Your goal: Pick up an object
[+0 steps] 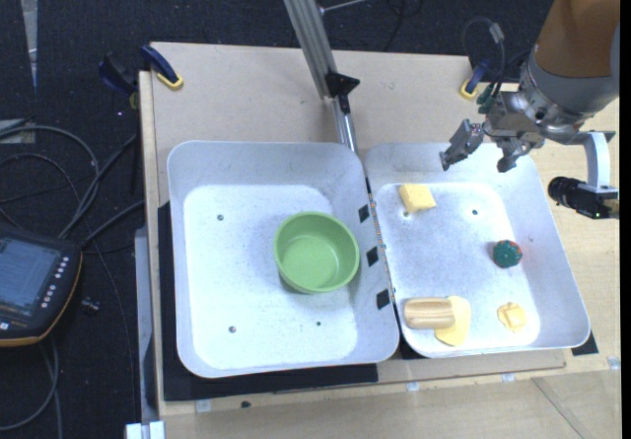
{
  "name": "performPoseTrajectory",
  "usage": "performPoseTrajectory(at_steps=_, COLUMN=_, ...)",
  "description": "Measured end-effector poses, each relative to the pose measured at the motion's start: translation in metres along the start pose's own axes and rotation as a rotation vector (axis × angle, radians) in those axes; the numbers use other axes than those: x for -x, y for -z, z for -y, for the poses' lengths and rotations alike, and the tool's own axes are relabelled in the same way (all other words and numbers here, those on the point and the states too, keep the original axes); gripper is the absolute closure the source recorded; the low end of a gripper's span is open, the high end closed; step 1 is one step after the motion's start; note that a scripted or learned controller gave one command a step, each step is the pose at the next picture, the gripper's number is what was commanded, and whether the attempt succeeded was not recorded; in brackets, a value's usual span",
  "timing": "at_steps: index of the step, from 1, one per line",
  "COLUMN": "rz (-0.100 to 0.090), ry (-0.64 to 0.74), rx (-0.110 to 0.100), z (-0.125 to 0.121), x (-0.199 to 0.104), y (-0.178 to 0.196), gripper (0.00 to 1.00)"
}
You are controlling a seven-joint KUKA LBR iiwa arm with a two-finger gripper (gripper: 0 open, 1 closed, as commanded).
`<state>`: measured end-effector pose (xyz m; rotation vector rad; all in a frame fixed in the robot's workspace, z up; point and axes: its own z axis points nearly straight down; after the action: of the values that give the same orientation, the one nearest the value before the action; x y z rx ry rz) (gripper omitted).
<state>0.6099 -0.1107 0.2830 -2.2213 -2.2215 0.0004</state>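
My gripper (485,154) hangs open above the far edge of the right bin (552,230), its two dark fingers spread with nothing between them. Below it in that bin lie a yellow block (417,197) near the far left corner, a small teal ball (507,254) toward the right, a tan bread-like roll (428,313) resting on a yellow piece (455,331) at the near left, and a small yellow toy (511,317) at the near right. The yellow block is the nearest object to the gripper, down and to its left.
The left bin (207,230) holds a green bowl (316,252) right of its middle. A slanted metal pole (311,23) runs down to the seam between the bins. Yellow clamps (163,72) sit on the bench's far corners.
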Motion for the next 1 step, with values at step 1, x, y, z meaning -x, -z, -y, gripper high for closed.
performPoseTrajectory(at_steps=1, rz=-0.001, ry=0.0, rx=-0.005, z=-0.0015, x=-0.0026, y=-0.0627, gripper=0.0)
